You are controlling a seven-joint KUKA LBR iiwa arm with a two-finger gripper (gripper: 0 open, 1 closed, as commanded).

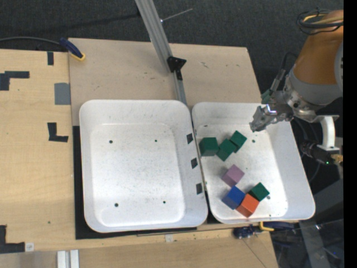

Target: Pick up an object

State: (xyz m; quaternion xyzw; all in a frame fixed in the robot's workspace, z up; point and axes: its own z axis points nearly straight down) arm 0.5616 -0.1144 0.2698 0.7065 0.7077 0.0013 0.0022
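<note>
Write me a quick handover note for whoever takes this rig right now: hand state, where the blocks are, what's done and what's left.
Hand: hovering over the upper right part of the right bin, nothing visible between its fingers; whether they are open or shut is not readable.
Blocks, all in the right bin: three green blocks clustered near the top-middle; lower down a purple block, then a blue block, an orange block and a fourth green block bunched together.
Left bin: no blocks in it.
Done: nothing picked yet.
Left: lower onto a block, grip it, lift. The upper green cluster is nearest the hand.
</note>
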